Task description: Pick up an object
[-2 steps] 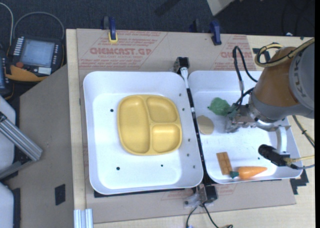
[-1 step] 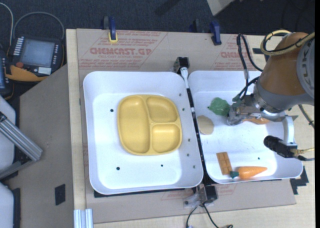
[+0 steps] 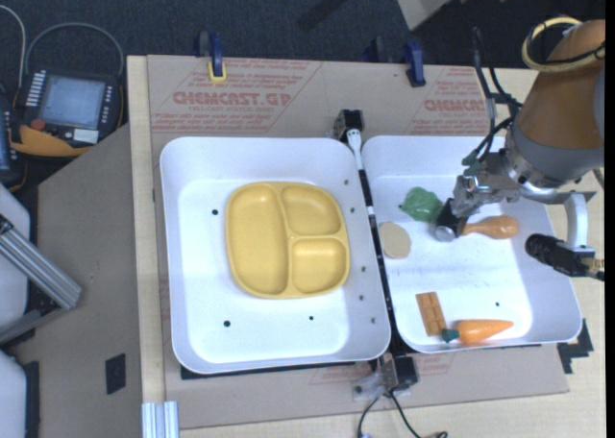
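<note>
Four loose items lie in the right bin (image 3: 538,323); the gripper (image 3: 450,220), finger state indeterminate, sits low at the bin's 11 o'clock touching the orange-tan piece (image 3: 493,228), so grasping appears underway, with closure and lift outstanding.

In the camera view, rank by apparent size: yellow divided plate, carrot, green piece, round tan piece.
1. yellow divided plate
2. carrot
3. green piece and round tan piece, which look alike, so no ranking.
</note>
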Controlling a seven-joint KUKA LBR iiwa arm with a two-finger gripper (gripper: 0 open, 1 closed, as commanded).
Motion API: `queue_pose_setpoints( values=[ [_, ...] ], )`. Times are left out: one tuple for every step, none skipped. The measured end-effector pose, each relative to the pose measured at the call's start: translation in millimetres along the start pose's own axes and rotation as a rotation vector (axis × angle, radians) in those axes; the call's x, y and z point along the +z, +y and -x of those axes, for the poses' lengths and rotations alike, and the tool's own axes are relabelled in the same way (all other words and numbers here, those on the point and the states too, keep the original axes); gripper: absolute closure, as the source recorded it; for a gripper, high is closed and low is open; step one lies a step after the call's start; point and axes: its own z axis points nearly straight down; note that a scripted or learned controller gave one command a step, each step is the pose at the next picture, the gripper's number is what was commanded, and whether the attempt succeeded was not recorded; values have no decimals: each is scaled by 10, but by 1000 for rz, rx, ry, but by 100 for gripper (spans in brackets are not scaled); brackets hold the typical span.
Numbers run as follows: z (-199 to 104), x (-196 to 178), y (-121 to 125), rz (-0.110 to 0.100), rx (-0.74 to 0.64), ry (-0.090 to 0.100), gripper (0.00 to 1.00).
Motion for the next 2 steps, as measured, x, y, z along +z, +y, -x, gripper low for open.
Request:
queue_pose_setpoints(
  values=[
    [3,-537,18,1,1,-1,100],
    [-435,-436,4,-9,-3,3,100]
  ],
)
